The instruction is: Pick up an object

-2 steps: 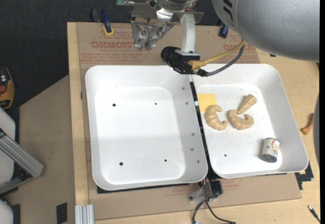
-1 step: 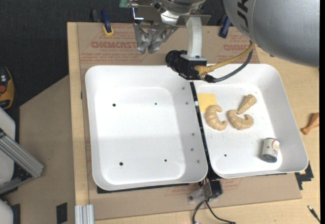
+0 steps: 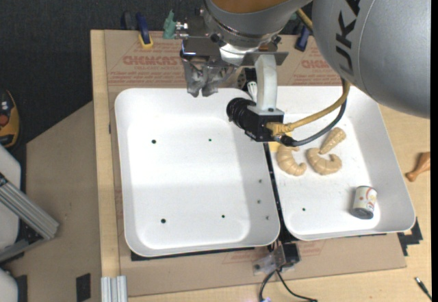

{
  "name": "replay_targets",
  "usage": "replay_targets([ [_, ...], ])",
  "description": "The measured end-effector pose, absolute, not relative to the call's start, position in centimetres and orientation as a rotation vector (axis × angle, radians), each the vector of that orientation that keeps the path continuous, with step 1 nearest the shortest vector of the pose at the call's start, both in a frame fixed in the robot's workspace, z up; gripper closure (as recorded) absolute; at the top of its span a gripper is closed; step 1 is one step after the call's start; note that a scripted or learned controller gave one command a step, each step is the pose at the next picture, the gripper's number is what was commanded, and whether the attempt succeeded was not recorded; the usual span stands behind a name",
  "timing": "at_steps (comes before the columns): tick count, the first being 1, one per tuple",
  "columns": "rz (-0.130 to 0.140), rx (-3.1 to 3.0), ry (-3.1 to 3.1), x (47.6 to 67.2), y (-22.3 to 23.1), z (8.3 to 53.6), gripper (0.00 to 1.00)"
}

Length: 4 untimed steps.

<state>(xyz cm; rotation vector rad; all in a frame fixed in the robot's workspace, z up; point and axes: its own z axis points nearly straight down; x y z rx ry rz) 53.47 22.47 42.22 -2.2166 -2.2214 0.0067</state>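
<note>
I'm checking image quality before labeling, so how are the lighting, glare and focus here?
Camera view: even lighting, with a bright wash across the left bin; the arm looms large and soft near the lens; the small can and bin contents stay sharp.

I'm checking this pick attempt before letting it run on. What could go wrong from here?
The gripper sits over the far edge of the left bin, while the croissant-shaped pieces and the small can lie in the right bin; a grasp here would likely close on nothing. The pieces lie close together, so one could get nudged. The can lies on its side and may roll.
</note>
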Motion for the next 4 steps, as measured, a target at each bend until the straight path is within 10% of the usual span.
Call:
replay_targets([
  [1, 0.019, -2.216, -2.218, 49.3, 22.4, 34.2, 1.00],
  [2, -0.008, -2.220, -2.224, 47.9, 22.5, 38.1, 1.00],
  [3, -0.027, -2.223, -2.228, 48.0, 22.4, 51.7, 1.00],
  [4, 0.001, -2.219, -2.223, 47.9, 22.5, 50.8, 0.00],
])
